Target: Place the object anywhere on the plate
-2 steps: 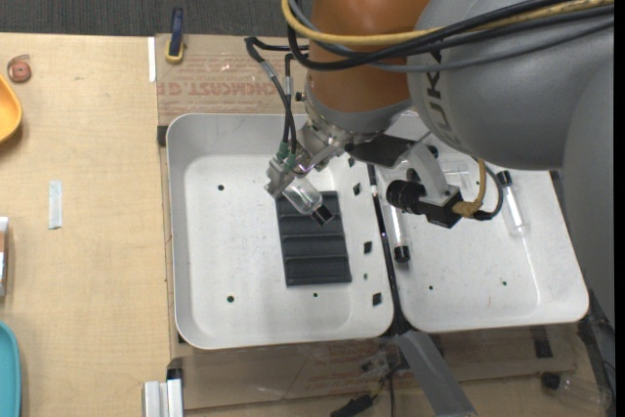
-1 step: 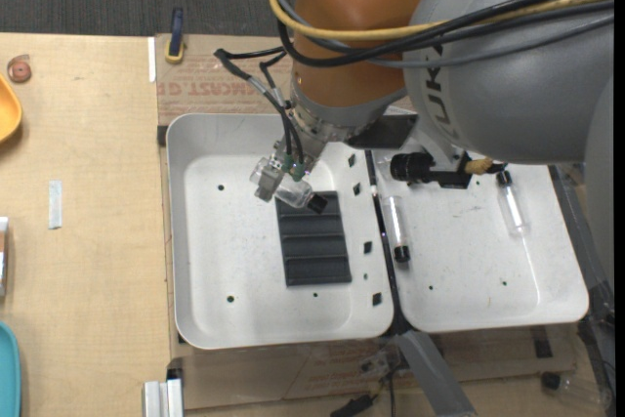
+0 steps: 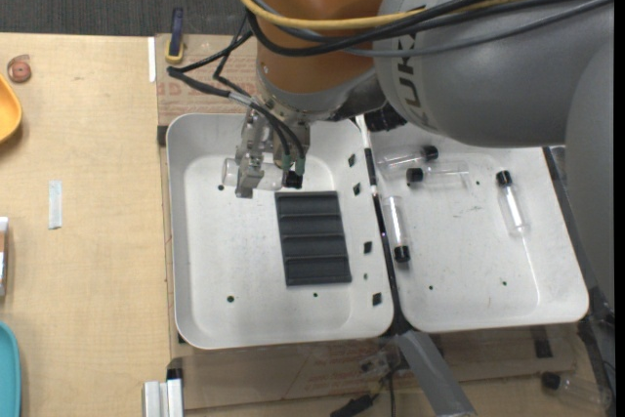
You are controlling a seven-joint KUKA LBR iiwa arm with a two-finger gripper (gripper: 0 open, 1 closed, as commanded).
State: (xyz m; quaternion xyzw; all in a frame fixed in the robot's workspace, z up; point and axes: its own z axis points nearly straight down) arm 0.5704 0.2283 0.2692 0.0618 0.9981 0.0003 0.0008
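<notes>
Pale wooden bench top (image 3: 88, 239) fills the left of the frame, and two shallow white bins sit side by side right of it. In the left bin (image 3: 210, 298) lies a dark ribbed plate (image 3: 314, 237), near the middle. Your gripper (image 3: 256, 173) hangs just up and left of that plate, above the bin floor. A small clear piece seems to sit at its tip, but you cannot tell whether it is truly pinched there. Clear tubes with black caps (image 3: 510, 200) lie scattered in the right bin (image 3: 547, 298). Judging from this, shift down and right until the tip is over the ribs, lower close, then release gently so nothing rolls off.
</notes>
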